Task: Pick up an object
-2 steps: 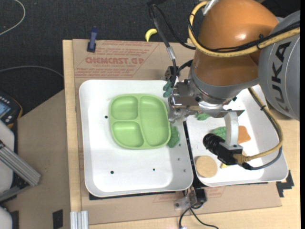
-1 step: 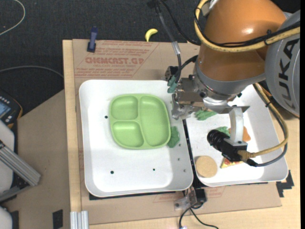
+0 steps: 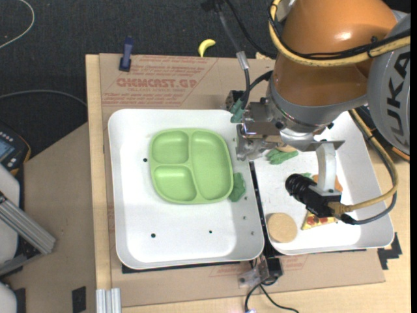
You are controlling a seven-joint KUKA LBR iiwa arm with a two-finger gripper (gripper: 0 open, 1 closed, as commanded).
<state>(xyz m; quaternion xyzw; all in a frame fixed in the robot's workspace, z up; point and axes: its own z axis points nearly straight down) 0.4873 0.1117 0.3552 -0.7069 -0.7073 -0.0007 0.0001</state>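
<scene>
the two-finger gripper (image 3: 247,139) hangs low over the seam where the two shallow white bins meet, under the grey wrist with its orange band. its tip is lost in shadow and clutter, so i cannot tell whether it is spread or pressed together, and nothing shows pinched in it. the likeliest thing to pick, i judge, is the small flat green piece (image 3: 282,155) in the right-hand bin (image 3: 365,168), just beside the gripper toward the view's right, its long axis running roughly across the view. a darker green scrap (image 3: 238,188) sits lower in the left-hand bin (image 3: 130,227), between the pale green divided plate (image 3: 192,165) and the bin's wall. further off in the right-hand bin lies a round tan disc (image 3: 282,227).
</scene>
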